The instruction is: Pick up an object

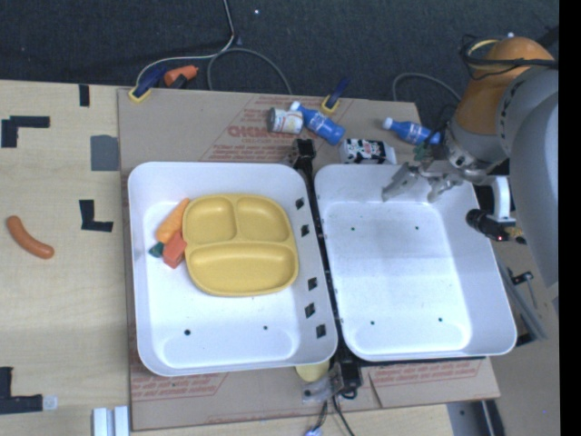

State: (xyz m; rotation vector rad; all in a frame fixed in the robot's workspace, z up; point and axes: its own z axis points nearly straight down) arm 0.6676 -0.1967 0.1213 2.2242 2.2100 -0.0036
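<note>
We count two white bins side by side on the counter (54, 334). The left bin (227, 343) holds one yellow divided plate (241, 243), and one orange carrot toy (171, 222) leans against the plate's left edge, above a small red and green piece (171, 254). The right bin (408, 271) shows bare white floor, with wide room across its middle and near side. The gripper (419, 183) hangs over the right bin's far rim, its jaws spread apart with nothing between them. One sausage toy (30, 237) lies alone on the counter, well left of the bins. Behind the bins, we see two blue bottles: one (309, 121) near the middle, one (410, 132) just beside the arm.
</note>
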